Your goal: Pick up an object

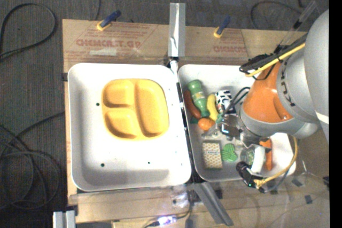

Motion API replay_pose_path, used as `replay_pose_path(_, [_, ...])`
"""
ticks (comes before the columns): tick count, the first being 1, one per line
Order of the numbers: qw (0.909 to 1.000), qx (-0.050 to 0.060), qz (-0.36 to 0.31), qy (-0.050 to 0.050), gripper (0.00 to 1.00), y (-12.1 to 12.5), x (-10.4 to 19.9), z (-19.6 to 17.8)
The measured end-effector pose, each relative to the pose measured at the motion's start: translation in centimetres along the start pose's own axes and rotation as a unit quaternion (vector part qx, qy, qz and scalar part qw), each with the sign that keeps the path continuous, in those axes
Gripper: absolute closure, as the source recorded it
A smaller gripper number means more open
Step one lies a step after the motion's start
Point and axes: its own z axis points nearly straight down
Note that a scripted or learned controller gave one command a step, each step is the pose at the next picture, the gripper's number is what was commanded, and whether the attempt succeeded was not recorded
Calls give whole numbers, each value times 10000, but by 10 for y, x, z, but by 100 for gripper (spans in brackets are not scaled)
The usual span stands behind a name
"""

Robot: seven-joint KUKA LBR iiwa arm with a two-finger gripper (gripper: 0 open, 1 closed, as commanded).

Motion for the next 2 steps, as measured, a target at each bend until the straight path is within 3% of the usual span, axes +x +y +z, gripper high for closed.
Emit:
replay_pose_path(1, [10000,28,-3,8,100,-1,1,-8])
replay_pose_path(2, [9996,65,-273,-15,100,4,51,-153])
